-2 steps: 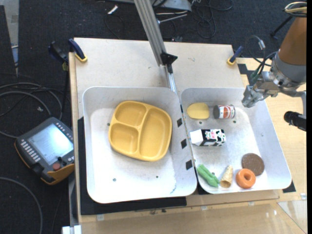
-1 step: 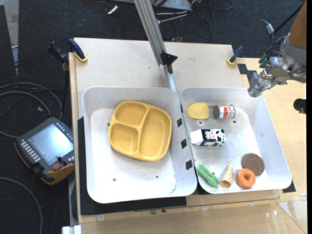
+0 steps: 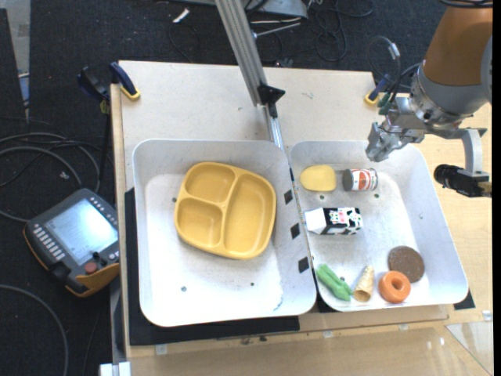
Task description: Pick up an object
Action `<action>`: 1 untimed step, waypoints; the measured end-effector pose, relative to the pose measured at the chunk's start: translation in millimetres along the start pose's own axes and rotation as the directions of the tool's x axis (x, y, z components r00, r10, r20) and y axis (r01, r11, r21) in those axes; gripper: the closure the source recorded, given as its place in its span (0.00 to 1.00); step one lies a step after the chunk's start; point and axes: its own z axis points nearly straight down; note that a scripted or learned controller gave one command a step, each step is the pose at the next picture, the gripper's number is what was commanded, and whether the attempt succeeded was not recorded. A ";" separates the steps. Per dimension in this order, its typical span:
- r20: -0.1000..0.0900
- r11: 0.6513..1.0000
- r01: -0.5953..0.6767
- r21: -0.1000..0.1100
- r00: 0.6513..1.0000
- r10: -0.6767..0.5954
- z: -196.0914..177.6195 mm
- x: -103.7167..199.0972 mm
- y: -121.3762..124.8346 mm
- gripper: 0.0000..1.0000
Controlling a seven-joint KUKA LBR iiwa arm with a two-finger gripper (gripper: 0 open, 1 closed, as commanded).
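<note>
My claw (image 3: 381, 149) hung over the back edge of the right bin (image 3: 438, 233), with the small red-and-white can (image 3: 361, 180) lying just below it, beside the yellow lump (image 3: 318, 178). My arm (image 3: 458, 53) reached in from the right, wrist bent downward.

Bench (image 3: 203, 100) bears 2 bins (image 3: 156, 288) (white, shallow).
</note>
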 end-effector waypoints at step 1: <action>0.001 1.000 -0.001 0.000 1.000 0.001 5.2 44.8 1.7 1.00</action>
